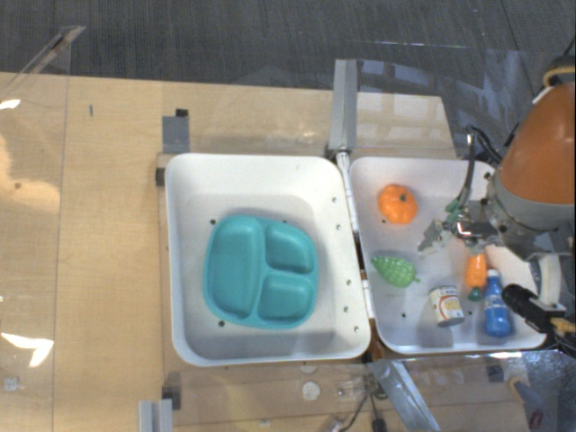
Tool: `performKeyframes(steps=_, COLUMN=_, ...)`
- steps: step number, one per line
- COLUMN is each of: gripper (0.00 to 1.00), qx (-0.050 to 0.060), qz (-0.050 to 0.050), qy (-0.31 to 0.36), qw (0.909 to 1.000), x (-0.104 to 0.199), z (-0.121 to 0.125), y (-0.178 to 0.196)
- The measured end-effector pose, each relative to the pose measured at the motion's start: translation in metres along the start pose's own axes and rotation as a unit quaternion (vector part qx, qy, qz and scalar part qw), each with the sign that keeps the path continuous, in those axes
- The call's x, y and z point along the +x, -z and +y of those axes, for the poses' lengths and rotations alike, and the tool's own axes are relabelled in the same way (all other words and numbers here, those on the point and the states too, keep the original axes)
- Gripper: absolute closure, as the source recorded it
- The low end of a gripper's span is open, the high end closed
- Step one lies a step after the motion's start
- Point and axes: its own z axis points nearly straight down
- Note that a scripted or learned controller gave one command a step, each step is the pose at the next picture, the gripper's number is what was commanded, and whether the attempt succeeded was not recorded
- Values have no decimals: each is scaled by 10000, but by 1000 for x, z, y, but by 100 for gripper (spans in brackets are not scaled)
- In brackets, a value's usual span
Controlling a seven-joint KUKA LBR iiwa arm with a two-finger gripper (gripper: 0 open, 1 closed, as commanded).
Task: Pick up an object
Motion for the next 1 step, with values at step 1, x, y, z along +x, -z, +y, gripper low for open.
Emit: performKeyframes(steps=1, gripper=0, qx=-5, qz=-6, qy=427, qw=9991, x=-75, z=-15, y=-36)
